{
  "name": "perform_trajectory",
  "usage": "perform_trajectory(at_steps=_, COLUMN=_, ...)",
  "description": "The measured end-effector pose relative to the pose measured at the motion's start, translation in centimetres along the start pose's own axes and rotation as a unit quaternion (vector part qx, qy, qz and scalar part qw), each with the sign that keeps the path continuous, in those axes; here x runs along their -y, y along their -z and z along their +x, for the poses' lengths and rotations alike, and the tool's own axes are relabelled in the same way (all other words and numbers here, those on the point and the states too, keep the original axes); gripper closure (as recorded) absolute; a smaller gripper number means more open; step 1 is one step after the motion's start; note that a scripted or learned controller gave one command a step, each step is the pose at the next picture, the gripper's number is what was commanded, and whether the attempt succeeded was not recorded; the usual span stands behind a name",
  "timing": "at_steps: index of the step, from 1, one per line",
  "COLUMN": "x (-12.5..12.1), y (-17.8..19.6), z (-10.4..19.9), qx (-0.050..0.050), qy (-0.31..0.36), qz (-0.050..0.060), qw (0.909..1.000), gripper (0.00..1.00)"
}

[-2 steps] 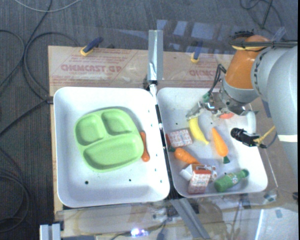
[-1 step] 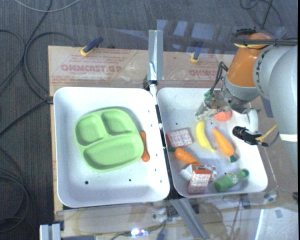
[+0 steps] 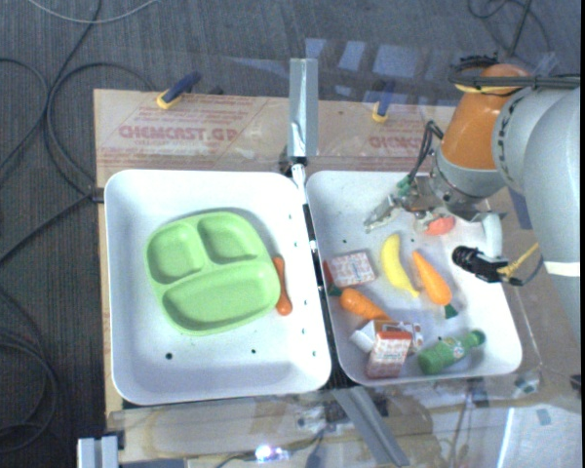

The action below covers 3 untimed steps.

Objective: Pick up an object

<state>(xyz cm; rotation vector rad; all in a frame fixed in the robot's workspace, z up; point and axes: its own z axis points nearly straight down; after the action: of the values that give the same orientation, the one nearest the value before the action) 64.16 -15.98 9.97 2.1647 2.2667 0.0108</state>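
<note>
Bananas and carrots crowd the right bin [image 3: 324, 261], where the gripper [image 3: 392, 210] hangs over the upper part of the white floor, its metal fingers [image 3: 378, 216] splayed apart with nothing between them. Nearest below it lies a yellow banana [image 3: 399, 265], long axis running roughly from the bin's far side toward the near side, upper tip pointing toward the gripper, lower end curving toward the right. Just beside the banana on the right is an orange carrot [image 3: 431, 277], slanted from upper left down to lower right, its dark green end [image 3: 451, 310] at the lower right. A second carrot [image 3: 362, 304] lies left of and below the banana, slanted the same way, its green end near the bin's left wall. Between that carrot and the banana sits a small patterned carton [image 3: 351, 268], lying flat. A small red-orange piece [image 3: 439, 225] rests close under the arm's wrist, partly hidden by it; what it is cannot be told.

Along the near side of the bin stand a white and red carton [image 3: 388, 346] and a green bottle [image 3: 448, 351] lying on its side, cap toward the right.

The left bin [image 3: 136, 359] holds a green divided plate [image 3: 213, 270], with a third carrot [image 3: 282, 287] touching its right edge, lying nearly straight up and down the view.
</note>
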Motion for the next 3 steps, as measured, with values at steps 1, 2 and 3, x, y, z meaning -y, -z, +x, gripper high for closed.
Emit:
perform_trajectory(at_steps=1, x=-0.9, y=-1.0, z=-5.1, qx=0.001, qy=0.126, qz=0.000, qw=0.9920, gripper=0.00)
perform_trajectory(at_steps=2, x=1.2, y=6.3, z=-6.3, qx=0.000, qy=0.224, qz=0.005, qw=0.9746, gripper=0.00)
perform_trajectory(at_steps=3, x=7.3, y=-0.7, z=-4.7, qx=0.001, qy=0.312, qz=0.001, qw=0.9500, gripper=0.00)
